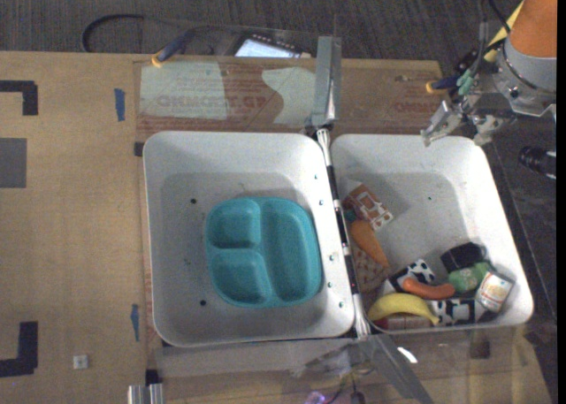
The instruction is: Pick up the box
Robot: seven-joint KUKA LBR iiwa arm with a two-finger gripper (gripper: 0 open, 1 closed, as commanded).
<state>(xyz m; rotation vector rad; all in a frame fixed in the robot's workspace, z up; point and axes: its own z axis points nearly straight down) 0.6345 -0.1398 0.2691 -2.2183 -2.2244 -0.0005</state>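
A small orange and white box [370, 206] lies flat against the left wall of the right bin [442, 183]. My gripper [455, 133] hangs over that bin's far right corner, well away from the box, up and to its right. Its two fingers [432, 133] are spread apart, open, with nothing between them.
An orange carrot [368, 244] lies just in front of the box. A banana [402, 308], a red chili [428, 289], a black and white toy [423, 271], a black block [462, 256], a green piece [467, 278] and a small can [493, 291] crowd the near right corner. A teal divided plate [263, 252] sits in the left bin [168, 217].
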